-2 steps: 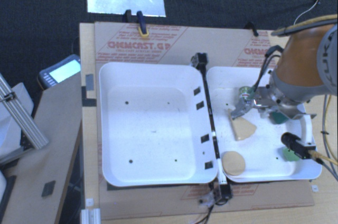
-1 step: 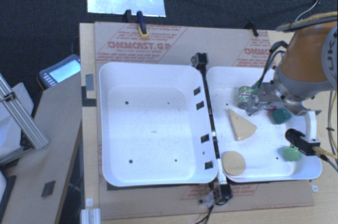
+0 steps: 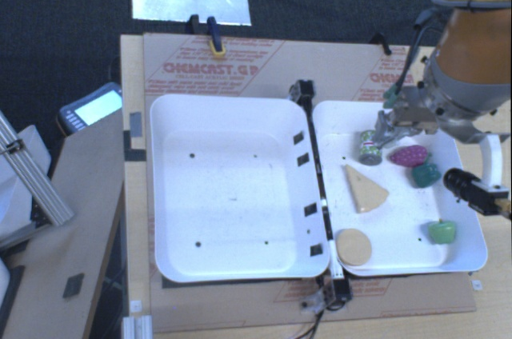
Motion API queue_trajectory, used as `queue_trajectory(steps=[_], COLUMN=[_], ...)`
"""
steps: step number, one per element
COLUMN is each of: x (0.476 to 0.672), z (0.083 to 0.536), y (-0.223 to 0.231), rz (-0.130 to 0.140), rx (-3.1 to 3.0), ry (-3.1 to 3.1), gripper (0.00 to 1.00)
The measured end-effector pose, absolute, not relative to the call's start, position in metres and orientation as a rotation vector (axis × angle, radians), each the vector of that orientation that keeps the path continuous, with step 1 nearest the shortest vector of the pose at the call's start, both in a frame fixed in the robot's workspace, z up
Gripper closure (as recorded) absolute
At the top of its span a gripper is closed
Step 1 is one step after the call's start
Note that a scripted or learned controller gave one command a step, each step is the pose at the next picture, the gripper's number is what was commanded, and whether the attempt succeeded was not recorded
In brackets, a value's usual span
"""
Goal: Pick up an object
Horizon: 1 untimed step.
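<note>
**Hand down by small can in right bin, grip unclear**

Logged hand (image 3: 384, 128) low over far half of right bin (image 3: 400, 227), on grey arm with orange band (image 3: 472, 33) entering from the right. Could not tell how far open, nor whether anything gripped: tip too blurred and crowded against the can.

Placed small round can (image 3: 370, 148), silvery with green, at tip of hand, on its left in view. Touching or just beside, could not tell which.

Marked magenta berry-like toy (image 3: 409, 155) just right of can, lying on bin floor close by the wrist. Marked teal block (image 3: 425, 173) just below and right of berry toy, nearly touching it. Marked yellow cheese wedge (image 3: 365, 189) mid-bin, lying flat, narrow end toward can, apart from it. Marked tan round biscuit (image 3: 354, 246) at near left corner of same bin, close to the wall, just below wedge's wide end. Marked green toy (image 3: 441, 231) at near right, well apart from biscuit, near right wall.

Noted left bin (image 3: 232, 193), white and shallow, side by side with right bin, rims meeting along the middle. Noted both bins on cardboard sheet (image 3: 240, 69) with red print, laid on wooden table (image 3: 134, 209). Noted yellow-handled clamp (image 3: 214, 37) at far edge of sheet.
</note>
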<state>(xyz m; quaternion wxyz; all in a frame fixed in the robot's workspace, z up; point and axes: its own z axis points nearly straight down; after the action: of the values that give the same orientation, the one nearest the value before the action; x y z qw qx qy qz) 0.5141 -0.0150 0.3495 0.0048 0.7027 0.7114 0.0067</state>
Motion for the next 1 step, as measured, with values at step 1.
queue_trajectory(steps=[1], x=[0.5146], z=[0.3527], y=[-0.0190], rz=[0.008], rx=[2.208], ry=[2.227], gripper=[1.00])
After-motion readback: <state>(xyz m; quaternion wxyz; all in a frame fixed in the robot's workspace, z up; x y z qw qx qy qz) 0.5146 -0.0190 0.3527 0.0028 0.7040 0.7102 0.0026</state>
